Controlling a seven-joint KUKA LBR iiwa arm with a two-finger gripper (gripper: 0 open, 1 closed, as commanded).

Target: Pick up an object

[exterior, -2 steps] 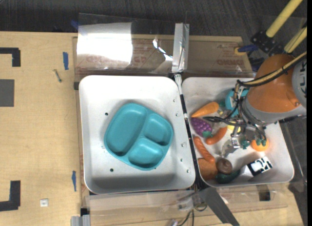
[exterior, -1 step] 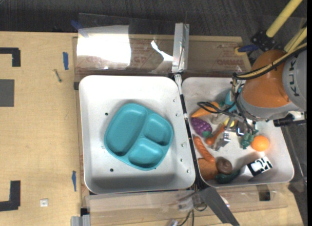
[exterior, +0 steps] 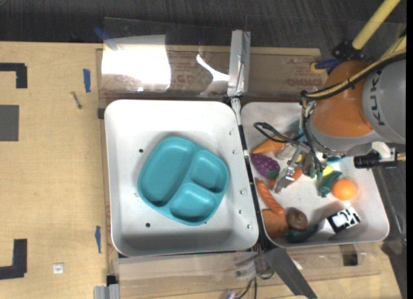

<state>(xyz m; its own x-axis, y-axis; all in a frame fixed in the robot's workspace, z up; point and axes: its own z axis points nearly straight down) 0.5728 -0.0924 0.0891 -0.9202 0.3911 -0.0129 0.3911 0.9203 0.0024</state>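
While the gripper (exterior: pixel 288 174) hangs in the right bin (exterior: pixel 377 230), its fingers' spread is unclear — nothing visibly held. A teal divided tray (exterior: pixel 184 178) fills the left bin's (exterior: pixel 122 130) centre.

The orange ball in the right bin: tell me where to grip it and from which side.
Grip the orange ball across its middle, coming straight down from above. It is round, so any width works, but the yellow-green toy crowds its left; set the fingers near and far instead.

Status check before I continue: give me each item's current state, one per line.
Gripper: low in the right bin, among the toys, nothing visibly held.
Teal divided plate: lying flat in the left bin, right side up.
Orange ball: resting free in the right bin.
Purple grapes: lying beside the gripper.
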